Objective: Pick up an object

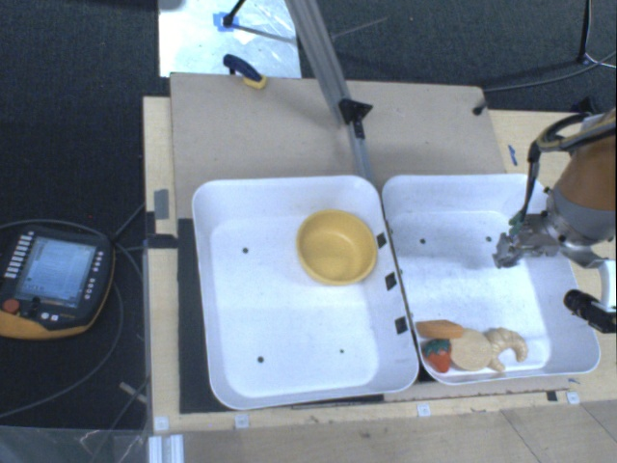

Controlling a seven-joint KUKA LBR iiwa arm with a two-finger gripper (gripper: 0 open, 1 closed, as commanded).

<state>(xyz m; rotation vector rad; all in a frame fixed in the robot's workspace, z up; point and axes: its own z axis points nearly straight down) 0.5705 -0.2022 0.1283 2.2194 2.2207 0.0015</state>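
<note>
While the grey arm with its orange band (590,186) reaches in from three o'clock, its end effector (508,256) hangs over the right shallow white plastic bin (453,201), near that bin's three o'clock wall and well apart from anything lying in it; whether it is clenched or released cannot be told, since the tip is small and dark against the white floor. Most of that bin's floor is bare, from twelve o'clock down past the middle. Its contents crowd the six o'clock edge: an orange carrot-like piece (439,329), a red rounded piece (439,361) just beside it, a pale tan round disc (471,351) touching both, and a beige curled croissant-shaped piece (508,343) against the disc on its three o'clock side.

Sharing a rim with it, the left shallow white plastic bin (231,355) holds a yellow round plastic bowl (336,246), upright, at about one o'clock in that bin and close to the shared rim; the rest of its floor lies open.

Both bins rest on a tan board desk (251,128). A slanted grey metal pole (318,37) crosses the desk's twelve o'clock edge. Dark carpet (77,85) surrounds the desk, and a grey and orange handheld control pendant (53,280) lies on it at nine o'clock.
</note>
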